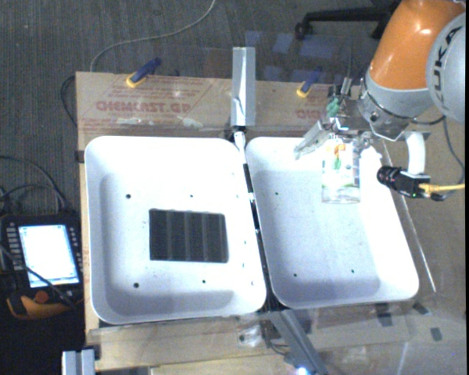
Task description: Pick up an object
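Observation:
A clear plastic packet (pixel 341 180) with small orange and green marks hangs over the far part of the right bin (pixel 336 272). My gripper (pixel 338 143) is directly above it, under the orange band of the arm, and is shut on the packet's top edge. The packet looks lifted off the bin floor. A dark ridged rectangular block (pixel 187 235) lies flat in the middle of the left bin (pixel 109 170), well away from the gripper.
The two bins meet at a central rim (pixel 252 209). A cardboard sheet (pixel 156 104) with clamps lies behind the bins. A metal post (pixel 243 84) stands at the back between them. A pendant with a lit screen (pixel 43 256) sits at the left.

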